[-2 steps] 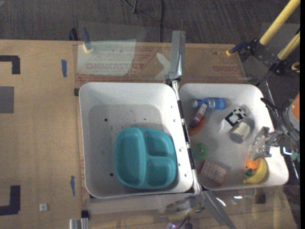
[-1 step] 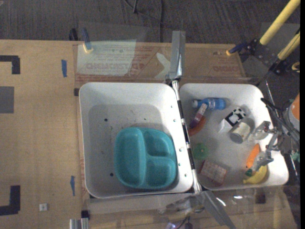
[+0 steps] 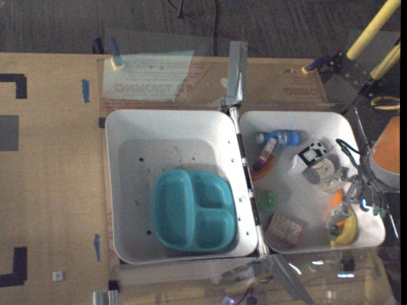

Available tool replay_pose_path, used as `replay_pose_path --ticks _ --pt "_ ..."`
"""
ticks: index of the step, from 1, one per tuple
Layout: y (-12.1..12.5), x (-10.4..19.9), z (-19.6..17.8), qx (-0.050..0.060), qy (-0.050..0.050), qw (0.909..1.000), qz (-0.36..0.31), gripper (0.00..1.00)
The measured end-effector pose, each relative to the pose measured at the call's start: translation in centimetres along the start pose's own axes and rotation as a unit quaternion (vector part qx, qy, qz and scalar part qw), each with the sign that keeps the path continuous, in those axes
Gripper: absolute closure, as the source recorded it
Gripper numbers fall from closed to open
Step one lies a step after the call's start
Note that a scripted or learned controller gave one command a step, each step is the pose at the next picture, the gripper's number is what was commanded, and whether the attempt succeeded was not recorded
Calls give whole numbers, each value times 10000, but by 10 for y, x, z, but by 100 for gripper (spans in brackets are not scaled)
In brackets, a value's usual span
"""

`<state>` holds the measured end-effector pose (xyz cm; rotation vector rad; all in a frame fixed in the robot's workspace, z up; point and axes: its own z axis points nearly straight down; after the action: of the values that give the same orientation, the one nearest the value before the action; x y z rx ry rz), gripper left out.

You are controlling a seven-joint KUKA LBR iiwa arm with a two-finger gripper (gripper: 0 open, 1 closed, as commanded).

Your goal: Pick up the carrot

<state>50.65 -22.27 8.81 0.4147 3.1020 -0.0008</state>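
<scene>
Teal plate (image 3: 193, 210) sits at 5 o'clock in the left bin (image 3: 121, 170). Right bin (image 3: 289, 121) holds a bottle (image 3: 280, 138), banana (image 3: 346, 229) and carrot (image 3: 337, 200) at 4 o'clock, beside the end effector (image 3: 356, 192), whose state cannot be told.

Two white bins (image 3: 121, 132), one teal divided plate (image 3: 193, 211), one bottle (image 3: 280, 138), one banana (image 3: 346, 232), one carrot (image 3: 336, 199).

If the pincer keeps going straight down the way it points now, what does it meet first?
Most likely the carrot, the orange piece just under the pincer at the right bin's right side, with the banana beside it. Depth is unclear from this slanted view.
</scene>
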Motion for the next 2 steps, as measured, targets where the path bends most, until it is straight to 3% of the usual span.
replay_pose_path --ticks 1,2 --pt "-6 22 -1 0 0 9878 -1557 0" --pt "-5 19 -12 -4 -57 9880 -1541 100"
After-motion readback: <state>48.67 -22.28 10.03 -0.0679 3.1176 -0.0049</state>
